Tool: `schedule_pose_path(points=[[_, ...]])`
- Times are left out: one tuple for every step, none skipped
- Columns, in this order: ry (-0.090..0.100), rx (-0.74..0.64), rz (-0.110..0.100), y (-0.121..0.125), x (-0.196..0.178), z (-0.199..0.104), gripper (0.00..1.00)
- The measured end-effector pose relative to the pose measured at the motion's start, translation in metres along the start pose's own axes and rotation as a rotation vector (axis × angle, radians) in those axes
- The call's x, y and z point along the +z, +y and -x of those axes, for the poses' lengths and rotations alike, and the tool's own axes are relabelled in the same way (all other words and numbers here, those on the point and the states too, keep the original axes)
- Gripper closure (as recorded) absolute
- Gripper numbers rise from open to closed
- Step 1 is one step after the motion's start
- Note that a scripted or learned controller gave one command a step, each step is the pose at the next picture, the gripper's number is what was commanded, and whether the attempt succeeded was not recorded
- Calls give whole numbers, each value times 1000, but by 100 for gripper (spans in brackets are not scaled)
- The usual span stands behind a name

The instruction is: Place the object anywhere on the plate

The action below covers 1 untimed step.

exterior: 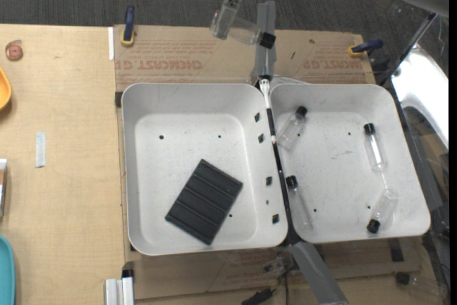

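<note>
Evidently found four clear black-capped tubes (374,146) lying in right bin (335,93), apart from black ribbed plate (205,201) in left bin (186,93). Judged light, stiff, slippery, roll-prone; best gripped mid-barrel. Gripper (243,25) hovered beyond bins; opening could not be told.

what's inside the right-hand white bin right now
Four clear tubes with black caps lie in the right bin: one near the top left, one on the right, one lower left, one lower right. Whether the tubes hold anything cannot be told.
</note>
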<state>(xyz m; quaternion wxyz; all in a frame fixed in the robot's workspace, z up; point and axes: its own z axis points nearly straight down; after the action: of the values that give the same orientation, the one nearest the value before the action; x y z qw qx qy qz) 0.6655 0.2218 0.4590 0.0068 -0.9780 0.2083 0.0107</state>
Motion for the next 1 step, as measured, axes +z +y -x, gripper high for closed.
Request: schedule_pose_path(points=[[-7,8,-2,1,-6,-2,100]])
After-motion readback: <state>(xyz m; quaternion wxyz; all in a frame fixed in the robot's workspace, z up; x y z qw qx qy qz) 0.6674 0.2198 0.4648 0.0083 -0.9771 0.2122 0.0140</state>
